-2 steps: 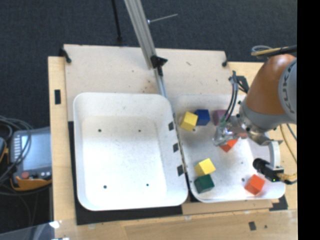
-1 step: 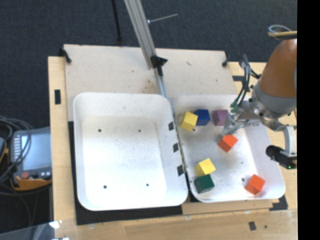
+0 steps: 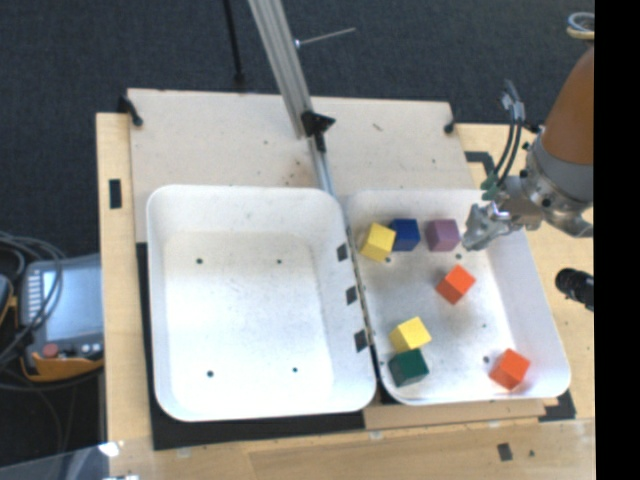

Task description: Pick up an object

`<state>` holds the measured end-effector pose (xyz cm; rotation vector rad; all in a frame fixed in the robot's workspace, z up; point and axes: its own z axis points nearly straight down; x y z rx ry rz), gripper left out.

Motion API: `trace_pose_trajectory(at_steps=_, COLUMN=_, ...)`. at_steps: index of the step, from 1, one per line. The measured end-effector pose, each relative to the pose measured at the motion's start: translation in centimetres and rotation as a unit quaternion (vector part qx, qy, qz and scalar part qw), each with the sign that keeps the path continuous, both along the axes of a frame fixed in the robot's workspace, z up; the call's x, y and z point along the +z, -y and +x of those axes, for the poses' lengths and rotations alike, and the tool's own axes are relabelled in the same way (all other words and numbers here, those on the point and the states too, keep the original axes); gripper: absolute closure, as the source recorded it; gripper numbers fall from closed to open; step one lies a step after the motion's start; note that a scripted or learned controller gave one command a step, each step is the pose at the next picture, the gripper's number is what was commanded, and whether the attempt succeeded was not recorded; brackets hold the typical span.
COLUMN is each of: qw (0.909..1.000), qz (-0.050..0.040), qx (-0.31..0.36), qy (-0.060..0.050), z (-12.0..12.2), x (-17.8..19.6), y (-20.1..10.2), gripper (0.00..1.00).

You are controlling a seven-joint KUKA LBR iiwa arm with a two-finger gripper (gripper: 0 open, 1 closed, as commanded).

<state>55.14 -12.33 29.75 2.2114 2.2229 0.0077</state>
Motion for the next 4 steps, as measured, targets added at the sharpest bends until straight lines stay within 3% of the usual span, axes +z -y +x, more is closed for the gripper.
trace_pose_trajectory(at_steps=1, qw=1.0000, qz=-0.0008, qx=0.000, qy=-0.002, z=1.1, x=-0.3, y=-4.8, gripper=1.00)
trace_pose_trajectory(at_steps=2, qw=1.0000, qz=-0.0002, qx=0.000, qy=-0.004, z=0.3, x=-1.3, y=-9.9, gripper=1.00)
trace_pose_trajectory(at_steps=3, qw=1.0000, qz=-0.0005, qx=0.000, qy=-0.003, z=1.1, x=-1.8, y=-15.4, gripper=1.00)
trace_pose_trajectory(at_steps=4, qw=1.0000, qz=-0.0004, qx=0.000, qy=-0.005, z=1.9, x=-4.3, y=-20.1, gripper=1.00)
